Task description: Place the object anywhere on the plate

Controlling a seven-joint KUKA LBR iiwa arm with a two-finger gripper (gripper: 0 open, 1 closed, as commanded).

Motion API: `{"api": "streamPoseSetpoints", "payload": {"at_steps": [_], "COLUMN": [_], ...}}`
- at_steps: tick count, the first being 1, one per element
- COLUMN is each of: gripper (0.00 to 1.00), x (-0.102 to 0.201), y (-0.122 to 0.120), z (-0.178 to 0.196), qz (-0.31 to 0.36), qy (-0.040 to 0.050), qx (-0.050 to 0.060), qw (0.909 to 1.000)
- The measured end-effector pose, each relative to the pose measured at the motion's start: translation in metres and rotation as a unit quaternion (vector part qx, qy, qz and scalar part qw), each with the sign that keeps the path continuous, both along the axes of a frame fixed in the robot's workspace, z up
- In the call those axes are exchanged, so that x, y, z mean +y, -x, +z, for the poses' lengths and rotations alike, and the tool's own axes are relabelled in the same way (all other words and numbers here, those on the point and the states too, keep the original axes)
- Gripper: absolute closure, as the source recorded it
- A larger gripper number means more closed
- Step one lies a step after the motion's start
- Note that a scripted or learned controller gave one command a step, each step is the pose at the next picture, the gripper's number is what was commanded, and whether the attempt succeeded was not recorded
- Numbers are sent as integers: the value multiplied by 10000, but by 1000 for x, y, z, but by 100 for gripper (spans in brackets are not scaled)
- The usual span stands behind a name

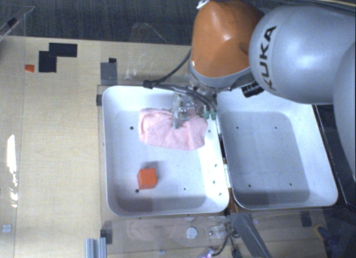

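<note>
- My arm [300, 51] fills the upper right of the frame, grey with an orange band [222, 34], and the black letters "KUKA" read along the grey housing.
- My gripper [181, 115] hangs over the upper part of the left bin [111, 140], its tip down at a pink cloth [169, 132].
- I cannot tell how the gripper stands, because the wrist and the cloth folds hide its tip.
- The pink cloth lies crumpled in the upper middle of the left bin, right under the gripper.
- A small orange block [147, 178] sits on the floor of the same bin, lower left of the cloth and well apart from it.
- The right bin [278, 190] lies just beside the left one, partly under my arm.
- On the surface [55, 157], upper left, are black patches [55, 55] and a small orange square [29, 68].
</note>
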State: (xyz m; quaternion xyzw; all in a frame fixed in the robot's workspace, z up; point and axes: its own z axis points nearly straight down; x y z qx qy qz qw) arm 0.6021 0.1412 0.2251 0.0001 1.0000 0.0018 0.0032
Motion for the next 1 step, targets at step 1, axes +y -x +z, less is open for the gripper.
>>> {"api": "streamPoseSetpoints", "payload": {"at_steps": [1], "gripper": [0], "x": [0], "y": [0], "z": [0], "qz": [-2], "qy": [0], "qx": [-2], "qw": [10000]}}
